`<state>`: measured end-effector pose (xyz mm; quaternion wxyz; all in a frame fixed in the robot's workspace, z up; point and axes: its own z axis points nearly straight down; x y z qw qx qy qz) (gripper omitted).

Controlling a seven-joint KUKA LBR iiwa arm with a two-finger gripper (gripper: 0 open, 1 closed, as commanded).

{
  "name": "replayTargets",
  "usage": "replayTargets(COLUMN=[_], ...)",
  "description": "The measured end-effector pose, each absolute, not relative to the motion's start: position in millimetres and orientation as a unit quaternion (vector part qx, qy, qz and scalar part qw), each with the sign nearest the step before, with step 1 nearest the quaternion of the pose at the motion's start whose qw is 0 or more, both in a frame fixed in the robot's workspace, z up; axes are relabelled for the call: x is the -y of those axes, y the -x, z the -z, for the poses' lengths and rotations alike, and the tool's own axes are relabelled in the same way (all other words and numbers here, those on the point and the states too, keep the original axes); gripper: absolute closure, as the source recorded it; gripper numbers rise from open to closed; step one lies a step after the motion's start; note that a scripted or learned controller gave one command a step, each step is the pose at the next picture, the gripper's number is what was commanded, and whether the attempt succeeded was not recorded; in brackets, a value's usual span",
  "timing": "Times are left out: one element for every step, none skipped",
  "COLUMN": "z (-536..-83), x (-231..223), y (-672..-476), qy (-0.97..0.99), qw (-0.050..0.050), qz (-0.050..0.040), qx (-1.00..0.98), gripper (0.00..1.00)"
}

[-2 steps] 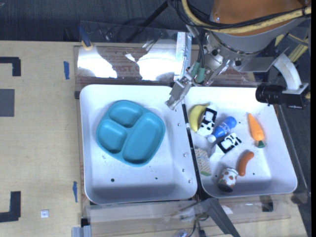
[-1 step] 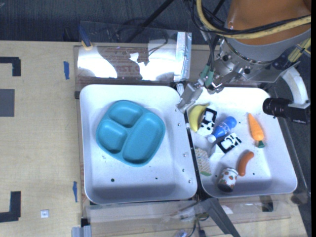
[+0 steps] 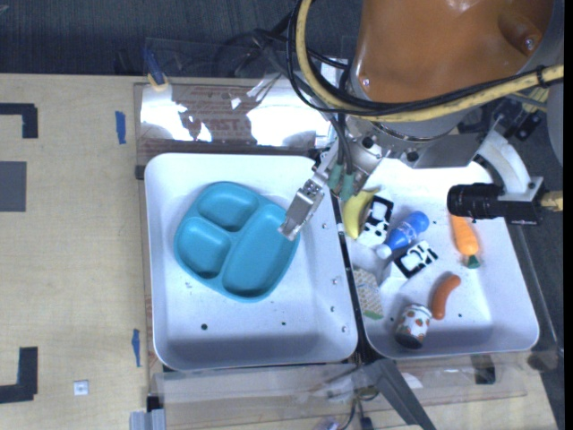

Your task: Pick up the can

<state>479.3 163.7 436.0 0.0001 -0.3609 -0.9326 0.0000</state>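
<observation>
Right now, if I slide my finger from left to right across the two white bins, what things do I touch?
Blue divided plate → banana → blue bottle → sausage → carrot.

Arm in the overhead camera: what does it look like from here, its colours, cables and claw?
The arm shows a broad glossy orange band with grey metal below it. Black and yellowish cables loop around its left side. The claw is slim, silvery-grey metal, with a perforated finger. A black cylinder sticks out beside a white bracket.

Pincer hangs over blue tray, seemingly holding nothing.
</observation>
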Motion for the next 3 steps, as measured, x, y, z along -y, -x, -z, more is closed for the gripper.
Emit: replayTargets(z=[-446.8, -457.6, -468.5], x=[-164.4, -165.1, -165.9], y=[-480.6, -481.8, -483.1], qy=[0.361, 0.361, 0.360], qw=[-0.002, -0.004, -0.007], qz=[0.0018, 0.0036, 0.0055], qx=[0.933, 0.933, 0.933], gripper=[1.00, 1.00, 1.00])
